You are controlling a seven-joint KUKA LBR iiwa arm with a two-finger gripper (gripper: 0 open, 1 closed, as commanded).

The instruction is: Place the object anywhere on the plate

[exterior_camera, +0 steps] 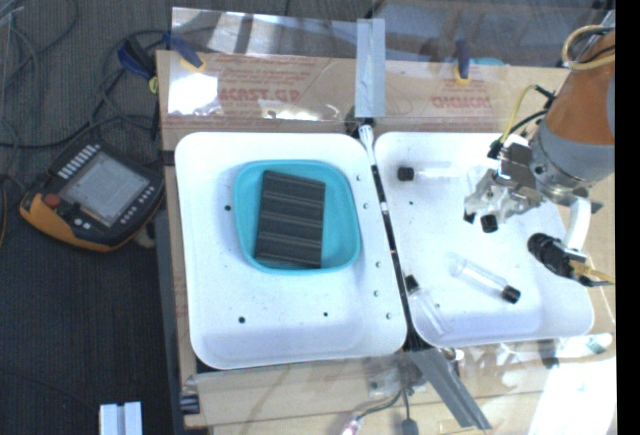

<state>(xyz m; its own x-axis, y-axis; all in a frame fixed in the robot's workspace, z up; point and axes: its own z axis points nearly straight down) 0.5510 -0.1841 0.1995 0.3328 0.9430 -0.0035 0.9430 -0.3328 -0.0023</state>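
A blue plate (343,223) lies in the left white bin (210,313). A dark grey ridged block (290,219) rests flat on the middle of the plate. My gripper (480,217) hangs over the right bin (440,308), near its upper right part and well away from the plate. Its fingers stand open and hold nothing.
Two clear tubes with black caps lie in the right bin, one (430,173) near its back and one (485,280) near its front. A black-tipped fitting (553,255) juts out below the wrist. A teach pendant (95,198) lies on the floor to the left.
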